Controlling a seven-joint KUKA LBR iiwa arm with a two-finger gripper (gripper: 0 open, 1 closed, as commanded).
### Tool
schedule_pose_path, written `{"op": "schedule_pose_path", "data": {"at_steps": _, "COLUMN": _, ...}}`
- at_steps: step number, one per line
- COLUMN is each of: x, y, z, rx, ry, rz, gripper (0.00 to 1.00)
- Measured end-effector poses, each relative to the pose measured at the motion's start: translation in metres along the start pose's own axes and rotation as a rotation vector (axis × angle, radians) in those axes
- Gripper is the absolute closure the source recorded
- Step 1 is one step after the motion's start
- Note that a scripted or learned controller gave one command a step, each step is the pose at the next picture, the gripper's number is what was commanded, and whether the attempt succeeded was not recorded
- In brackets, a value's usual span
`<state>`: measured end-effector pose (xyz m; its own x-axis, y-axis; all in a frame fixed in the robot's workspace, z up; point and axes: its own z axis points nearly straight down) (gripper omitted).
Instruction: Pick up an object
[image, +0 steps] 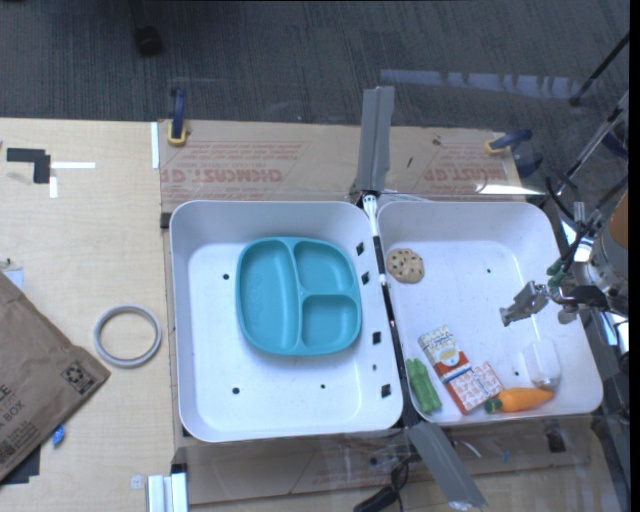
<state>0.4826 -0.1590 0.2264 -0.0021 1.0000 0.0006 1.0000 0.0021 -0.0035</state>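
Observation:
The right bin (470, 225) holds a round cookie (405, 264) near its back left corner. Toward the front lie a small white and orange carton (440, 347), a red patterned box (472, 385), a green vegetable (423, 386) and an orange carrot (523, 399). A clear plastic cup (541, 362) lies by the right wall, hard to make out. My gripper (545, 307) hangs over the right side of this bin, above and just behind the clear cup. It is open, with nothing between its fingers (520, 303).
The left bin (200, 380) holds a teal divided plate (298, 296). A roll of tape (127, 334) and a brown cardboard box (30, 380) lie on the bench to the left. A grey divider bar (376, 140) stands behind the bins.

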Motion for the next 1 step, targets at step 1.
{"op": "schedule_pose_path", "data": {"at_steps": 1, "x": 0.0617, "y": -0.0055, "z": 0.1278, "rx": 0.000, "ry": 0.000, "rz": -0.017, "gripper": 0.00}}
